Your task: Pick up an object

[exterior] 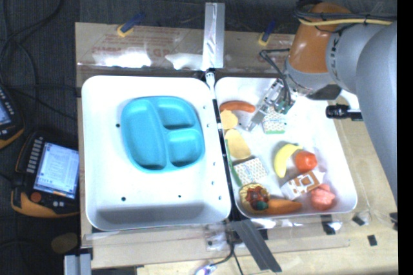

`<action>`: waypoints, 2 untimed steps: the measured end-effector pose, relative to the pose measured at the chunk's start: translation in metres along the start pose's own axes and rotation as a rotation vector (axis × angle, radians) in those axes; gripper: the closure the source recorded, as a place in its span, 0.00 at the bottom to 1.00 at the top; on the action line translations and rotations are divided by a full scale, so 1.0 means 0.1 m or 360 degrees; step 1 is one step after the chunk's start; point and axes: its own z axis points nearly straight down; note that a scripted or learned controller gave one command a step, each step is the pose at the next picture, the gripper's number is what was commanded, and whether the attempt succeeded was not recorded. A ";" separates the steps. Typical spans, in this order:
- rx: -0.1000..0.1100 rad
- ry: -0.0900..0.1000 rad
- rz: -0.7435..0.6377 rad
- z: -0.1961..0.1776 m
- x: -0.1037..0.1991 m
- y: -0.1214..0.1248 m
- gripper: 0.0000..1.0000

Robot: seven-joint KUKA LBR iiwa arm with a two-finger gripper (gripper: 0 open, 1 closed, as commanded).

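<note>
I have the gripper (273,103) low in the right bin (345,167), near its back left part, just above a small green-patterned packet (274,124). Whether it is wide or narrow I cannot tell — the metal parts blur together from this angle. The sausage-like piece (236,106) lies just to its left, the banana (284,158) and tomato (306,160) further forward. I judge the packet the nearest candidate — I would centre over it and descend straight, keeping clear of the sausage. The blue tray (163,132) sits in the left bin (103,138).
</note>
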 end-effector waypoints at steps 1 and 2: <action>-0.0014 -0.0009 0.0917 0.00 -0.20 -0.23 0.00; -0.0017 -0.0007 0.1470 0.02 -0.25 -0.73 0.00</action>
